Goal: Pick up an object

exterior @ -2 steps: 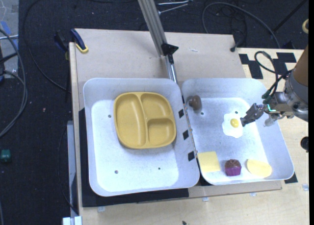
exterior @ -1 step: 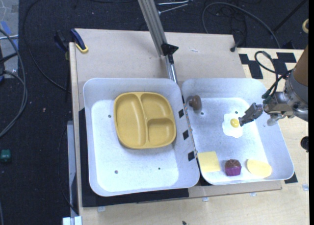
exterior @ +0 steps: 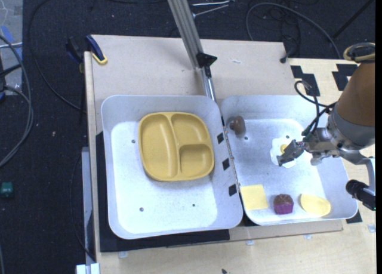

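The gripper [exterior: 290,152] hangs low over the right bin [exterior: 262,129], right at a small white and yellow object [exterior: 280,147] that lies near the middle of that bin. The dark fingers [exterior: 293,149] overlap the object's right side, so from this slanted view it is hard to judge whether they straddle it or merely sit above it. Whether they are spread or pressed together I cannot tell; they read as one dark clump.

To do the grasp well, the arm should probably be centred on the object first, then lowered straight until the tips reach the bin floor on either side, and only then closed. A close begun too high or too far right would likely nudge the piece away rather than catch it.

Other candidates lie well apart from the gripper: a brown ball [exterior: 237,125] toward the bin's upper left corner, and along its near edge a yellow square [exterior: 253,196], a purple lump [exterior: 283,203] and a yellow oval [exterior: 314,205]. The left bin [exterior: 119,207] carries a yellow divided plate [exterior: 176,146].
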Controlling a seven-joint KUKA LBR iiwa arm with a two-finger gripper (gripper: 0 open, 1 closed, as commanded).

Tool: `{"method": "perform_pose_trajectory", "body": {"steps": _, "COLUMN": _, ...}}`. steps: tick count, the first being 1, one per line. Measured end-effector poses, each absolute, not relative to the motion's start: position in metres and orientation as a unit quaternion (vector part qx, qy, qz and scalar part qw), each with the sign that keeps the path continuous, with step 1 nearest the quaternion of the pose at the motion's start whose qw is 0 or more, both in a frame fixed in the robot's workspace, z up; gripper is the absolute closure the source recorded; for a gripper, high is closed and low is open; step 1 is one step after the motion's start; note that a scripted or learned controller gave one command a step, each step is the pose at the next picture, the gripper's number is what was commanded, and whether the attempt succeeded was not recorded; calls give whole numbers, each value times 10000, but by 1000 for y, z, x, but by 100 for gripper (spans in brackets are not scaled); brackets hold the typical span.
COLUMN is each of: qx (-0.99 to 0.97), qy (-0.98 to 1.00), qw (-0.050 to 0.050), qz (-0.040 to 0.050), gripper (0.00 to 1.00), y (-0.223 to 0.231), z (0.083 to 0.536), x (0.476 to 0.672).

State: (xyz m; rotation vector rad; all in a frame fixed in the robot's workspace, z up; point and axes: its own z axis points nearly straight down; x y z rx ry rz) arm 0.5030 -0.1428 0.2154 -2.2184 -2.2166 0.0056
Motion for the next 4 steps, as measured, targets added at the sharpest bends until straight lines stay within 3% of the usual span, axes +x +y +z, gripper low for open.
{"method": "perform_pose_trajectory", "body": {"steps": 2, "qx": -7073, "qy": -7069, "qw": 28, "qz": 14, "gripper": 0, "y": -132, "z": 118, "x": 502}}
{"method": "perform_pose_trajectory", "body": {"steps": 3, "qx": -7079, "qy": -7063, "qw": 2, "qz": 1, "gripper": 100, "y": -133, "z": 131, "x": 503}}
{"method": "perform_pose_trajectory", "body": {"steps": 4, "qx": -7062, "qy": -7080, "qw": -16, "qz": -9, "gripper": 100, "y": -129, "z": 176, "x": 498}}
